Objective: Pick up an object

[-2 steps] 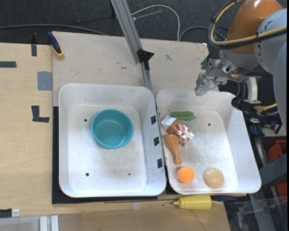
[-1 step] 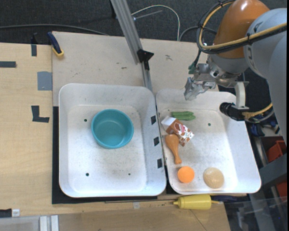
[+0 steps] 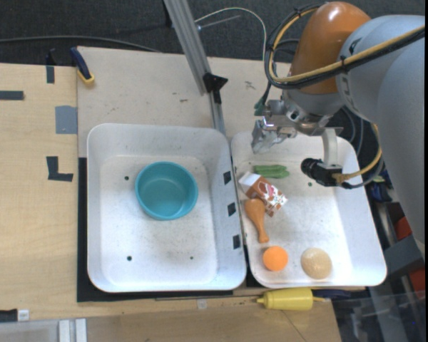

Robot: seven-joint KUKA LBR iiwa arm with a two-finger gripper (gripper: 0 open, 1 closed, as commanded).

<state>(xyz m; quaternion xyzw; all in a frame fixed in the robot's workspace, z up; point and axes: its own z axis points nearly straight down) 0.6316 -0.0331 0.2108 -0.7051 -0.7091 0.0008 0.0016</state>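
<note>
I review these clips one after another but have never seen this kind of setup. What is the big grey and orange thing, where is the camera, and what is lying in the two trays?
The grey and orange shape is a robot arm, reaching in from the right. Its gripper hangs over the far end of the right bin, with nothing visible between its fingers. The one camera looks down at a slant from above the bench. The left bin holds a teal bowl. The right bin holds a green pod, a red and white packet, a toy drumstick, an orange ball and a pale round object. A yellow bottle lies outside, along the near edge.
</note>
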